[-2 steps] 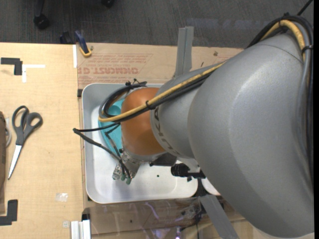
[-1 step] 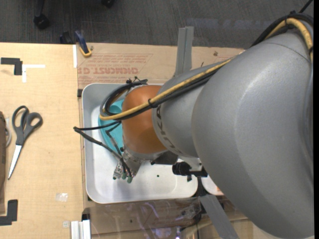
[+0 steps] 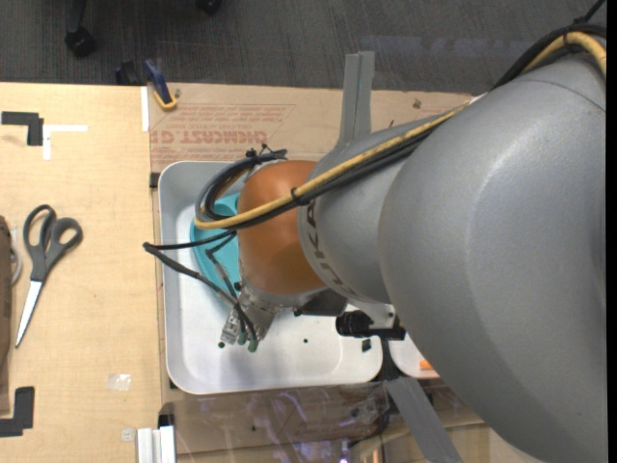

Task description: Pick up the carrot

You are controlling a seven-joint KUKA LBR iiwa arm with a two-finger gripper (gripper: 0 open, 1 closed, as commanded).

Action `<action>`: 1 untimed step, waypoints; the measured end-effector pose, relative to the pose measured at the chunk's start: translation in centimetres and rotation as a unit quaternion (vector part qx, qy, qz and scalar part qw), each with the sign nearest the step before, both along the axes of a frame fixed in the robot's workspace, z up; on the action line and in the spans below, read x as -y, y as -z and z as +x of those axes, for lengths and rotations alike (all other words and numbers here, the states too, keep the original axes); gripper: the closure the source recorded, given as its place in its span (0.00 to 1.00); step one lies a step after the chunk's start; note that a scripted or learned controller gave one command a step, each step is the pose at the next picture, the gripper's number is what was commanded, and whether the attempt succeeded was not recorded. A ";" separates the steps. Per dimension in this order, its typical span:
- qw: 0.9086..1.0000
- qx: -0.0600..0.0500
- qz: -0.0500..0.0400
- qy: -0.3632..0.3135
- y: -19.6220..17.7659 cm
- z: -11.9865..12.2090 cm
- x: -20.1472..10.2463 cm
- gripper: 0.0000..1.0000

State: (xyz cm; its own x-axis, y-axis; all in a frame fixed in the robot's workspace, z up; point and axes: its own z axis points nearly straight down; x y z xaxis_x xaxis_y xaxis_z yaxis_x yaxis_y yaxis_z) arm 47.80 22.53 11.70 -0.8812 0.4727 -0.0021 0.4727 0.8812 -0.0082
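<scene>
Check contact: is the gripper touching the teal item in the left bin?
Cannot tell. In the camera view the gripper sits low over the bin beside the teal item, but the orange band and cables hide where they meet.

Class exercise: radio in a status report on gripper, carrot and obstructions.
Gripper low over left bin, finger state unclear. Carrot not identified. Arm covers most of the bins; teal object partly hidden.

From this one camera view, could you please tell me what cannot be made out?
- Carrot: cannot be identified; an orange sliver at the arm's lower edge may be it.
- Gripper: too small to judge open or shut.
- Teal object: mostly hidden behind the wrist.
- Right bin: covered by the arm.
</scene>
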 end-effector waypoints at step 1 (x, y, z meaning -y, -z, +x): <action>0.998 0.000 0.003 0.059 2.6 -0.1 -0.2 1.00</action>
